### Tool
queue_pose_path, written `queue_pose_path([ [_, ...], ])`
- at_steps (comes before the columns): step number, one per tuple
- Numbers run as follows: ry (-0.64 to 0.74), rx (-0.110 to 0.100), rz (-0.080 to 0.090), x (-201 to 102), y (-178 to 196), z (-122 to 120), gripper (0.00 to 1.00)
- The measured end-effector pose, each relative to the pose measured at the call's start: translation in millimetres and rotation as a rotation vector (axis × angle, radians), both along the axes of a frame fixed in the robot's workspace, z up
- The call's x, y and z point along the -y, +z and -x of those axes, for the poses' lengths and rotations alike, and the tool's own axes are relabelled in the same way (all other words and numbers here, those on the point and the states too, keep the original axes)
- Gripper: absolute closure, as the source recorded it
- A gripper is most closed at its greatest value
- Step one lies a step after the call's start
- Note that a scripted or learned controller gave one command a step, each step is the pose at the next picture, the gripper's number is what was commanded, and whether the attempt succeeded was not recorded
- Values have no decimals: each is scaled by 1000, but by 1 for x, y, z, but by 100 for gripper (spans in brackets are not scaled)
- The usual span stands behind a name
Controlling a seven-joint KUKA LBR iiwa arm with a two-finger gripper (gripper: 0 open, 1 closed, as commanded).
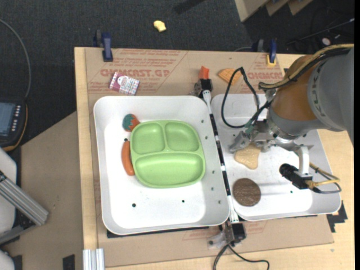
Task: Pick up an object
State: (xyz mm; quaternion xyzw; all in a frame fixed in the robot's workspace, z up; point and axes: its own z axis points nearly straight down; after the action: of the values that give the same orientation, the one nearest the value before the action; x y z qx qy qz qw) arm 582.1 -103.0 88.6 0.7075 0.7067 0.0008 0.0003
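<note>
Cracker (247, 159) lies in the right bin (315, 204), touching the gripper (243, 143); its grip state I cannot tell. Brown disc (246, 191) sits nearby.

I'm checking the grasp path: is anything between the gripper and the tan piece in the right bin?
Nothing visible. The gripper sits right above the tan piece, with the brown disc lying apart, nearer the bin's front.

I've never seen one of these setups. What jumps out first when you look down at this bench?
Probably the bright green divided plate in the left bin, with an orange carrot-like piece lying against its left edge. Next, the big grey and orange arm reaching in from the right over the right bin, its gripper low beside a tan cracker-like piece and above a round brown patty.
</note>
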Motion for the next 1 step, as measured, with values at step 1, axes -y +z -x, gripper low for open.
queue_pose_path([
  [1,3,1,2,17,76,-83,0],
])
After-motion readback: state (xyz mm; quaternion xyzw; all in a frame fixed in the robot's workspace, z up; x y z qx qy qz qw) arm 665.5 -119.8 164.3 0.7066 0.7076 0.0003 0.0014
